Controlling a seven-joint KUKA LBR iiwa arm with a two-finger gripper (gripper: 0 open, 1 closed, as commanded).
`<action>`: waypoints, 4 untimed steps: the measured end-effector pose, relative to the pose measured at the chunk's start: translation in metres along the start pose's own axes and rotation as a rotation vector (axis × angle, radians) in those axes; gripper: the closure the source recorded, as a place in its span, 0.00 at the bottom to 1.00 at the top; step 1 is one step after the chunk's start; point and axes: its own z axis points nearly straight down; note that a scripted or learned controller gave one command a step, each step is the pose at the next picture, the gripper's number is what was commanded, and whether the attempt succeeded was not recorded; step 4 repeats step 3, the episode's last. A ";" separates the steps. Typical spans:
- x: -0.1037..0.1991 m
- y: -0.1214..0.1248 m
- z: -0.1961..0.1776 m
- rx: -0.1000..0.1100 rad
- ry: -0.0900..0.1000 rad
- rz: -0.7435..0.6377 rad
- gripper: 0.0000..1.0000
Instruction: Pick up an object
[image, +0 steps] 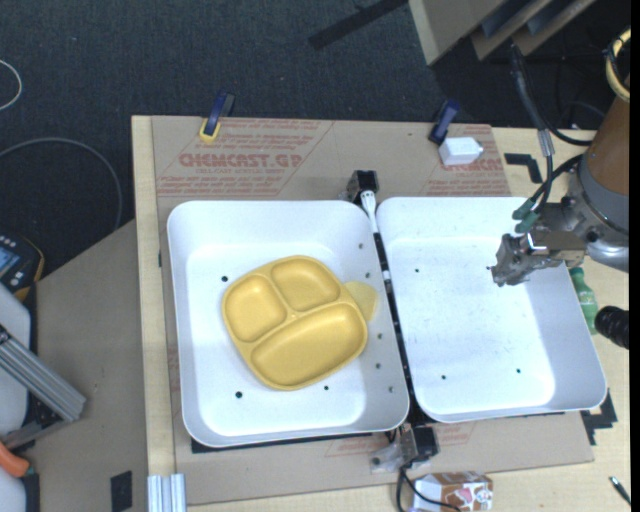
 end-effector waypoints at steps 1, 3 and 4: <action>0.057 0.019 -0.004 -0.008 -0.003 0.003 1.00; 0.147 0.003 -0.029 -0.010 -0.002 0.007 1.00; 0.147 0.003 -0.029 -0.010 -0.002 0.007 1.00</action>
